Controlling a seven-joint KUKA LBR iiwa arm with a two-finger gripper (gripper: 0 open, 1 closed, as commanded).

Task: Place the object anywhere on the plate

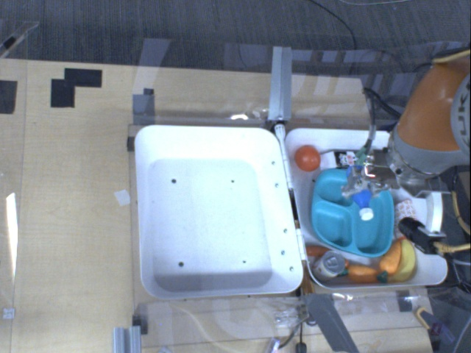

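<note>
End effector (363, 182) above blue plate (350, 215)

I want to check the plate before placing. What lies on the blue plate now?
On the plate a small white piece lies in the right compartment, with something blue just above it. The gripper covers the plate's upper right part, so that area cannot be seen.

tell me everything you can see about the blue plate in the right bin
The blue plate is a glossy, plastic-looking tray with rounded corners, split by raised ridges into compartments. It lies slightly tilted in the right bin, filling much of its middle. A small white and blue object lies on its right side. The gripper hangs over its upper edge. An orange ball sits just beyond its upper left corner; a banana and carrot crowd its lower edge.
</note>
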